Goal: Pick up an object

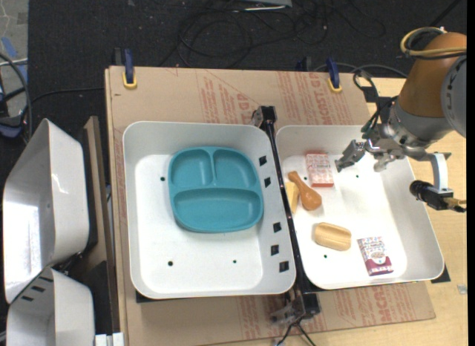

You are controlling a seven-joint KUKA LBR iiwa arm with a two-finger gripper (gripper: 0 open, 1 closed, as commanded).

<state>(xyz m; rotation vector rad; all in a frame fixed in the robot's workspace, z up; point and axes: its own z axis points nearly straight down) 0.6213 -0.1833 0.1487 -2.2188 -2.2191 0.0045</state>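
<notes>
The right bin (415, 211) is holding four small things, any of which could serve as the object to pick. A small pink and white carton (319, 168) is lying nearest the gripper (364, 157), just to its left in the view and a little lower, apart from it. Below that carton, a tan wooden spoon-like toy (303, 190) is resting at a slant close to the divider between the bins. Further down from the gripper, a tan bread-roll-shaped piece (332, 236) is lying on the bin floor, and a small printed packet with dark red markings (375, 255) is sitting to the lower right of it, the farthest of the four from the gripper.

The gripper is hovering over the upper part of the right bin with its two fingers spread apart and nothing between them. The arm (434, 88) is reaching in from the right, its orange band above the wrist, the wrist tilting down and leftward.

Well to the gripper's left, the left bin (141, 211) is carrying a teal divided plate (215, 188).
</notes>
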